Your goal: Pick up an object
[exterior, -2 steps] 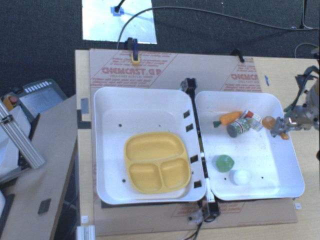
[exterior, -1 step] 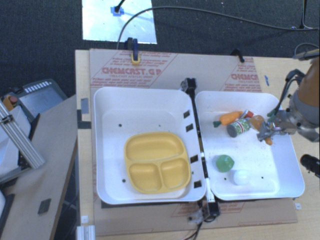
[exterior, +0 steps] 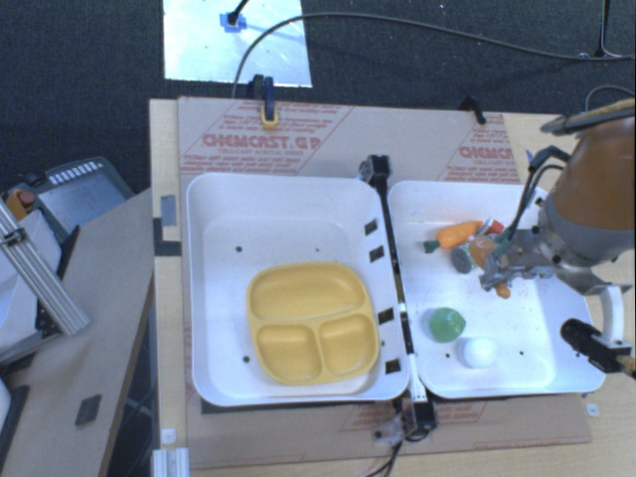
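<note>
Your grey arm with the orange band [exterior: 596, 182] reached in from the right, and its hand [exterior: 500, 266] was low over the right white bin [exterior: 527, 366], in among a small cluster: an orange carrot-shaped toy [exterior: 459, 234], a small grey lump [exterior: 462, 260] and an orange piece [exterior: 481, 249] just beside the hand. Whether the hand was clenched or released, you could not tell; nothing was clearly held.

Those pieces looked light, smooth and likely slippery; the carrot would take best across its narrow middle. The round green object [exterior: 446, 324] and the white ball [exterior: 480, 352] sat nearer the front, apart from the cluster, with open floor around them; both would probably roll.

The left white bin [exterior: 214, 266] held a yellow three-part plastic tray [exterior: 313, 321]. The black divider [exterior: 390, 266] stood well left of the cluster.
</note>
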Available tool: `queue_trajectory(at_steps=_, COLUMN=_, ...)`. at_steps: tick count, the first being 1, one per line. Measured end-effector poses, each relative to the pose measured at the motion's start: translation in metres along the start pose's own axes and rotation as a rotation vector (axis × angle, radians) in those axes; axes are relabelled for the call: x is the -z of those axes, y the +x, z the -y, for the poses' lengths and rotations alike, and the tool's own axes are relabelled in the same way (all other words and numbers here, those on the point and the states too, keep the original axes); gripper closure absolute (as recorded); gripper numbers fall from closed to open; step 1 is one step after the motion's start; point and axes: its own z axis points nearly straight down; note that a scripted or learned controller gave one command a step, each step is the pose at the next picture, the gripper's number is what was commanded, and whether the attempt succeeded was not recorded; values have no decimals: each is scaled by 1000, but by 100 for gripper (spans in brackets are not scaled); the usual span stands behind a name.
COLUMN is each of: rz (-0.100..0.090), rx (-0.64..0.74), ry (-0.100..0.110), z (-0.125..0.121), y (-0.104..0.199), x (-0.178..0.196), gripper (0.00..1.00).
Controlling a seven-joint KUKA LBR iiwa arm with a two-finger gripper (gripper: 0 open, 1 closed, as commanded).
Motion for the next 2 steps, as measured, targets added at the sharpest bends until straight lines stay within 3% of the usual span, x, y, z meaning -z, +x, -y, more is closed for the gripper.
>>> queue_trajectory(at_steps=2, rz=-1, rx=2, ry=0, z=12, y=116, x=-2, gripper=100)
